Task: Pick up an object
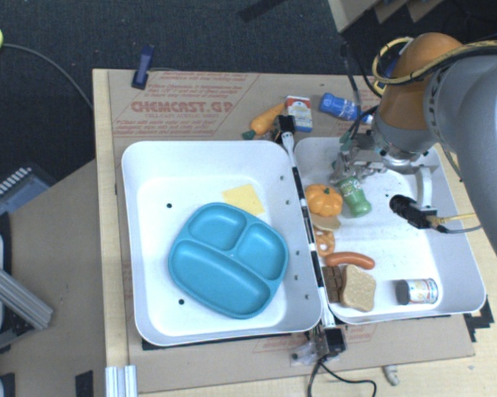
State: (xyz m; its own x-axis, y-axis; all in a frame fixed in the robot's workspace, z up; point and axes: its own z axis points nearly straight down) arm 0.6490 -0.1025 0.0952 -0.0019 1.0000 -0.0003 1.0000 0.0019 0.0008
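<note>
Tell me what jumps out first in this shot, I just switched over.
The big blue divided plate dominates the left bin, with a yellow cheese slice just behind it. In the right bin, the grey arm's claw sits low by a green bottle and an orange pumpkin; a hot dog, bread and can lie nearer.

We read red print on the board (182,106) behind the bins: "CHEMCAST GP", its last letters unsure. A smaller red line above it is too faint for us. Labels on the can (418,291) and carton (298,112) are unreadable.
</note>
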